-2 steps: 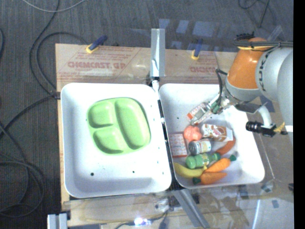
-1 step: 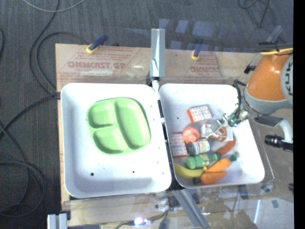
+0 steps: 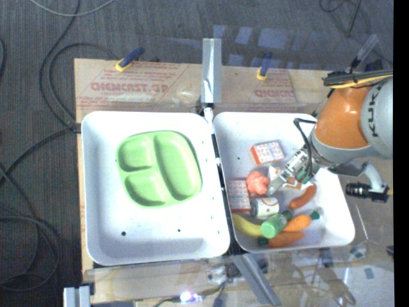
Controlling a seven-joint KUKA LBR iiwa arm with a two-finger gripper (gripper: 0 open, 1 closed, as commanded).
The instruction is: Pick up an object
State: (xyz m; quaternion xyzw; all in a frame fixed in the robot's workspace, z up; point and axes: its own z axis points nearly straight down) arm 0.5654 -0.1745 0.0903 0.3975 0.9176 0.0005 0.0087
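The right bin (image 3: 332, 232) holds a heap of small objects. Among them are an orange-and-white box (image 3: 267, 151), a pink-red round item (image 3: 257, 181), a small can (image 3: 265, 208), a banana (image 3: 245, 225), a green bottle (image 3: 275, 226), two carrots (image 3: 298, 222) and a red chili-shaped piece (image 3: 302, 197). My gripper (image 3: 283, 176) reaches in from the right, low over the heap. It sits just right of the pink-red item and above the can. The grey wrist with its orange band (image 3: 342, 123) hangs over the bin's right side.
The left bin (image 3: 102, 235) holds a green divided plate (image 3: 160, 167). A flat red packet (image 3: 238, 196) lies against the right bin's left wall. A metal bar (image 3: 209, 75) stands behind the gap between the bins. Cables trail on the floor at left.
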